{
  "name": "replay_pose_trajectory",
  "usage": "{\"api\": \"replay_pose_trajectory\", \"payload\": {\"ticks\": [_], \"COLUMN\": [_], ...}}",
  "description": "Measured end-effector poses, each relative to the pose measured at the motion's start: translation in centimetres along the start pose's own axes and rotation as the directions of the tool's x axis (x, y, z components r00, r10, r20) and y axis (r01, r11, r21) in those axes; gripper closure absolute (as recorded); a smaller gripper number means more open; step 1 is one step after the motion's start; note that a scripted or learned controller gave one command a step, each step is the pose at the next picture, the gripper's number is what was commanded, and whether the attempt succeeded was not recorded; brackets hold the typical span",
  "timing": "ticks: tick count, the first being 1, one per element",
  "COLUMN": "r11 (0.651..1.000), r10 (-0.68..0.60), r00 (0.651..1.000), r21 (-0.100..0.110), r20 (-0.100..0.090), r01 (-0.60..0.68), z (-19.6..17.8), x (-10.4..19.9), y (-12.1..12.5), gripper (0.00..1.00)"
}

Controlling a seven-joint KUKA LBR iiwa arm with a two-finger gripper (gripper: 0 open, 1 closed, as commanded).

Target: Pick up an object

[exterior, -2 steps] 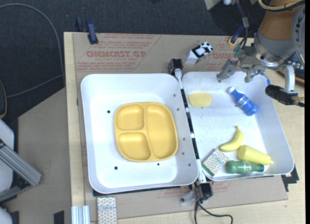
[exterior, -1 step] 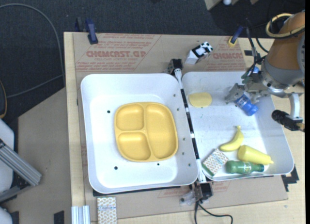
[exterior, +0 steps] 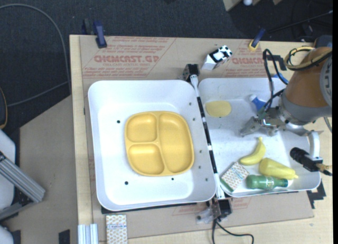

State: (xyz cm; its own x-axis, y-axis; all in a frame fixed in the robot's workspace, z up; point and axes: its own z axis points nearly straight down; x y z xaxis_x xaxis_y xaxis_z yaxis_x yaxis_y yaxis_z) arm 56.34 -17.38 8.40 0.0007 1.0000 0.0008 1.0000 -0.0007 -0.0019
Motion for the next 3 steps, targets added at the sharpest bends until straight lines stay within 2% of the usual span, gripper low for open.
{"api": "replay_pose_trajectory", "payload": {"ticks": [1,2,3], "r11": [1.000,1.000,1.000], "r10": [0.000,0.001,-0.002], "r00": [1.000,1.000,1.000], "r21": [0.000,-0.003,-0.003], "r20": [0.000,0.000,0.001], "r01": [0.000,-0.001,0.002], "z": [0.0,-1.0,0.0], "x": [1.1,1.1,7.5], "y": [-4.8,-4.7,1.0], "gripper": [0.00,1.00,1.00]}}
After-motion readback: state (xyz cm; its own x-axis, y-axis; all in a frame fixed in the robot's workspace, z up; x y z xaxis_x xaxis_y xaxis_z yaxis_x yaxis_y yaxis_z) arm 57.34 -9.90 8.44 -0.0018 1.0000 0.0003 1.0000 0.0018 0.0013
